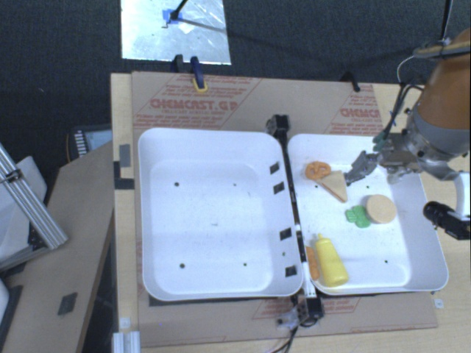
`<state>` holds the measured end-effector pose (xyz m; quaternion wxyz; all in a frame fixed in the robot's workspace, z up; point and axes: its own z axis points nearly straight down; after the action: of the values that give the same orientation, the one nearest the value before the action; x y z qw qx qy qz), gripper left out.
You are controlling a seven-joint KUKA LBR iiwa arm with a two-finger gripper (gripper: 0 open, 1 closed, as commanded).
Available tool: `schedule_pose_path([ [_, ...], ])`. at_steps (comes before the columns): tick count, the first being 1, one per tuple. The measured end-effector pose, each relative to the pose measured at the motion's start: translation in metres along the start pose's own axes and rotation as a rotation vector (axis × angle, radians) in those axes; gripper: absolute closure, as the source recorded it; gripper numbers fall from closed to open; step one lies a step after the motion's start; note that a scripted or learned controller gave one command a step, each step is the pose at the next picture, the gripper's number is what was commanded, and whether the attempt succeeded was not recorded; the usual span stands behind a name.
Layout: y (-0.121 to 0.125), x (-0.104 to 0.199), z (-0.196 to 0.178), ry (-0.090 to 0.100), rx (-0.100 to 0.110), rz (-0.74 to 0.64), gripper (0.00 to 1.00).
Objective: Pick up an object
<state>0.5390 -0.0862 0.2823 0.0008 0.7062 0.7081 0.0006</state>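
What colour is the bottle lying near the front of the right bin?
Yellow: the bottle lies in the right bin, seen in the camera view.

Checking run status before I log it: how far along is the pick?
Done: the tool has reached into the right white bin, beside the tan wedge-shaped piece. In hand: nothing visibly held. Left: grasp and lift; the orange pretzel-shaped piece, round tan disc, green piece and yellow bottle all lie on the bin floor.

Arm point(441, 109) over right bin point(419, 197) holding toys.
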Motion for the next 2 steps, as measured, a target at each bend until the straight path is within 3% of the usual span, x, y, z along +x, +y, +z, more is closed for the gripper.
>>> schedule_pose_path([
  [1, -0.033, -0.06, 0.149, 0.001, 0.006, 0.006, 0.0],
  [2, 0.02, -0.118, 0.198, -0.002, -0.005, 0.002, 0.0],
])
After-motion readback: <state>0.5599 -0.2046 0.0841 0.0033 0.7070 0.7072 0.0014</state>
